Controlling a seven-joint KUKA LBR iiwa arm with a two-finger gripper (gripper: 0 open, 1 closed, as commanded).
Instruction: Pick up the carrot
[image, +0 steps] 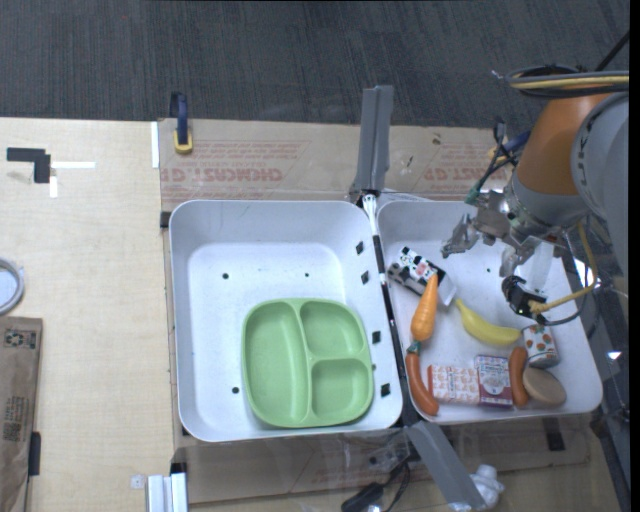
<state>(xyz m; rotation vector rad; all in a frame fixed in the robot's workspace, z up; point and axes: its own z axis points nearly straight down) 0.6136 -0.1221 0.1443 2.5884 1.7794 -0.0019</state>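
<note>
Two white bins side by side on a wooden bench, viewed from above at a slant. The left bin (200, 300) holds a green divided plate (308, 362) with three compartments. The right bin (590, 395) holds the food items. The carrot (426, 309) lies near the right bin's left wall, its narrow end pointing up toward a small black-and-white toy (415, 268) — the two appear to touch. Just right of the carrot lies a banana (487, 326); below it, along the left wall, a red sausage-shaped piece (420, 385), then a flat pink-and-white packet (470, 383), a second red piece (517, 376), a small can (540, 345) and a tan round item (545, 386).

The arm (560, 150), grey with an orange band, enters from the right. The gripper (470, 232) hangs over the upper part of the right bin, above and to the right of the carrot and well apart from it — nothing is visible between its fingers. Whether those fingers are spread or closed cannot be told from this angle.
</note>
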